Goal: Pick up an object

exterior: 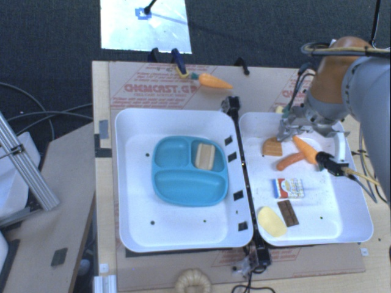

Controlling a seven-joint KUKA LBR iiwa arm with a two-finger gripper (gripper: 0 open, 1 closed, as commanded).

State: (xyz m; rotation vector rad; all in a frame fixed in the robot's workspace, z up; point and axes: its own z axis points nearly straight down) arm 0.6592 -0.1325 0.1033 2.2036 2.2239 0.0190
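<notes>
at the back of the right white bin the gripper hangs low — whether it is parted or closed i cannot tell. just under it lies an orange wedge-shaped toy, beside an orange plastic carrot and sausage-like piece. nothing looks lifted — the pick seems yet to be made.

The grey arm reaches in from the right, gripper pointing downward.

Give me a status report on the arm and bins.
Tool low in right bin, beside orange wedge. Nothing seen gripped. Carrot and sausage crowd close by.
</notes>
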